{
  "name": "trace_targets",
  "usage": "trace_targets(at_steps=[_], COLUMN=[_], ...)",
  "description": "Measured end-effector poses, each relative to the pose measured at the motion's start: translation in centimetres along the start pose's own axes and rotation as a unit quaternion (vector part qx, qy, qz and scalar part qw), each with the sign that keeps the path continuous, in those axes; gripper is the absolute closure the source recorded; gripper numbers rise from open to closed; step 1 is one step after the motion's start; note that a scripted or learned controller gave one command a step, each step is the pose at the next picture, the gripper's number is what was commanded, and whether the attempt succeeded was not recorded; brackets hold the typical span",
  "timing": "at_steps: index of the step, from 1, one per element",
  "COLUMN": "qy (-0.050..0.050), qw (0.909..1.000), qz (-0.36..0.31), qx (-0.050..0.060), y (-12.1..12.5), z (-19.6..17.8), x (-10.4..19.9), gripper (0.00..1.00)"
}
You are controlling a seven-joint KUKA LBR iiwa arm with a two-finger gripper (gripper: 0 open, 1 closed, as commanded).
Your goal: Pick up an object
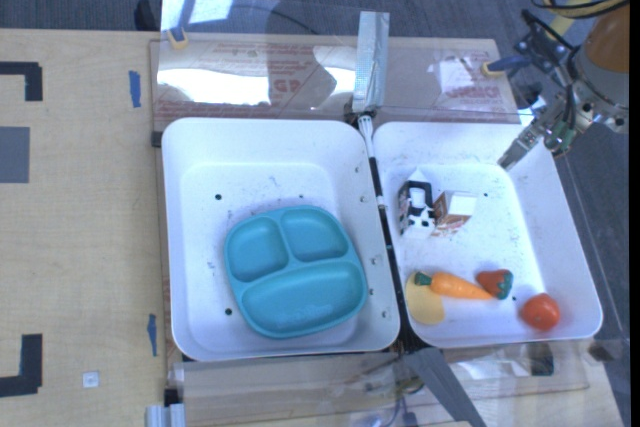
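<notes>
The gripper is seen at the right bin's 1 o'clock rim; its opening cannot be told. A carrot lies at 6 o'clock, a tomato at 5 o'clock.

The arm comes in from the right side of the table, near its far right corner, with yellow and black cables looped above it. Its wrist slants down and to the left, ending in the tool, which points at a slant toward the table. The tool's tip looks slim and grey and carries nothing.
</notes>
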State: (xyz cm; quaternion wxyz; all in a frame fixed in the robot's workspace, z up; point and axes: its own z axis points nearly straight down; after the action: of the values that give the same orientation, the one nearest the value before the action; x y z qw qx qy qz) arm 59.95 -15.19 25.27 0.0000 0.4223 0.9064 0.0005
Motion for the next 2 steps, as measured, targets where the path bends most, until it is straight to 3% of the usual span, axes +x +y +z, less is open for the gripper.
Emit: trace_targets(at_steps=[1,2], qy=[-0.004,0.000], qw=[0.9943,0.9905], qz=[-0.106,-0.138], qx=[-0.002,0.000], y=[5.7,11.9], z=[-1.8,0.6], x=[-1.8,5.2], gripper=[1.00,1.00])
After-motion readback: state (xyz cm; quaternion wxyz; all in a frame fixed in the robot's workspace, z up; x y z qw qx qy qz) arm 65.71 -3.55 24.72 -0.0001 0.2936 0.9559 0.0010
